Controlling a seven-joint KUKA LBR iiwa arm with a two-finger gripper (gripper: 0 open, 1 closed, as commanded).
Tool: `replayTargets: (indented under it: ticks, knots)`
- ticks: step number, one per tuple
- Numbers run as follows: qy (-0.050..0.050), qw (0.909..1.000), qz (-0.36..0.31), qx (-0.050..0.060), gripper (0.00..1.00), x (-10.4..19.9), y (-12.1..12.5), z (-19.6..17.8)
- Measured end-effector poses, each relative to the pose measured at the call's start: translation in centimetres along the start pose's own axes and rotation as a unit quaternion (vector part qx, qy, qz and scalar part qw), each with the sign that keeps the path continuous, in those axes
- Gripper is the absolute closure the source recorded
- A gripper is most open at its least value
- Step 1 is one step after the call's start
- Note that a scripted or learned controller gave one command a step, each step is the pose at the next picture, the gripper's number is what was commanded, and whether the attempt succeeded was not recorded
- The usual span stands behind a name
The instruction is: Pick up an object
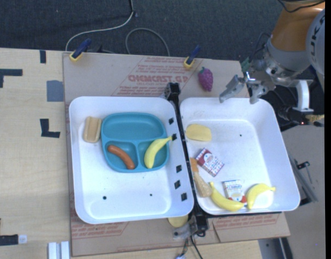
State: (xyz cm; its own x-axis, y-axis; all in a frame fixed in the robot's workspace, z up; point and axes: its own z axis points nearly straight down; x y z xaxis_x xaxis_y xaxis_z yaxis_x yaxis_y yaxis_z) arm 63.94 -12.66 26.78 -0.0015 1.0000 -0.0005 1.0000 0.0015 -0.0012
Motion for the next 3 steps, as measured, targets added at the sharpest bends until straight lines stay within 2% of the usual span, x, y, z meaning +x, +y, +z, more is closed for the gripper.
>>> replayTargets:
  ticks: [1, 2, 3]
  knots:
    - [0.002, 1.0000, -0.001, 0.005, 0.00, 5.3, -4.4, 8.9]
    - [0.001, 1.0000, 0.001, 0.003, 0.00, 7.9, -12.3, 8.4]
    - [-0.002, 1.0000, 0.005, 0.001, 0.00, -3.1, -7.9, 13.9]
